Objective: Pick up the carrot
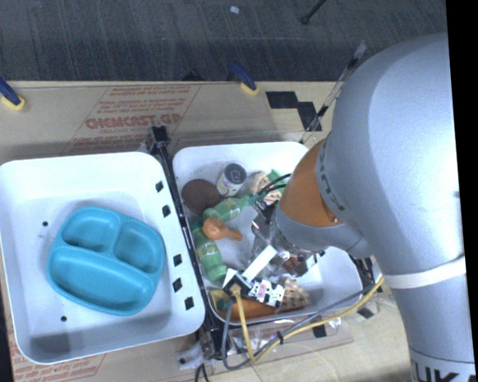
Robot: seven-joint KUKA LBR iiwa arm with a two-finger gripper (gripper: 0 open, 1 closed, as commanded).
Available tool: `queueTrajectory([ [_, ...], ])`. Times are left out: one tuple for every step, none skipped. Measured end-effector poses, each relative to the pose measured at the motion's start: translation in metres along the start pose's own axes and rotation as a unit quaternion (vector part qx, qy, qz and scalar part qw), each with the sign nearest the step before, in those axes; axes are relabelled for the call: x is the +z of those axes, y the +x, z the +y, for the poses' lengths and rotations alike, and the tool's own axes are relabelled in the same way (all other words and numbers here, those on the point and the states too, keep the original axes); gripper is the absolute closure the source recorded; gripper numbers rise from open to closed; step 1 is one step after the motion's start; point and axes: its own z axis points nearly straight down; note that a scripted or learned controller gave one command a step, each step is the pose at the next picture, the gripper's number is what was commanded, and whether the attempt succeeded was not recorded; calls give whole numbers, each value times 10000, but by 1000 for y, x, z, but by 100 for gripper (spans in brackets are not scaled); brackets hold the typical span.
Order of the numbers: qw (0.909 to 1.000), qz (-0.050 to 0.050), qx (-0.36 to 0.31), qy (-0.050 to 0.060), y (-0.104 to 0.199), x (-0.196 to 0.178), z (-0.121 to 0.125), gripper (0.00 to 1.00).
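The carrot [220,228], a small orange tapered piece, lies in the left part of the right bin [336,279], among other toy foods. My gripper [259,278] hangs low over the front of this bin, a short way to the right of and nearer than the carrot. Nothing of the carrot shows at the gripper. The grey arm with its orange band [309,195] covers the right half of the bin.
A blue divided plate [104,258] lies in the left bin [17,195]. Around the carrot are a brown round piece [199,194], a green bottle [234,208], a small can [234,176] and green items [211,259]. Another orange piece [255,311] sits at the bin's front wall. Cables [299,330] trail past the front edge.
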Motion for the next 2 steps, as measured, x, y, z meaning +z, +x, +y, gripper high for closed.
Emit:
queueTrajectory([
  [9689, -80, -2474, 70, -5, -67, 20, 100],
  [9805, -57, -1964, 48, -1, 6, -12, 100],
])
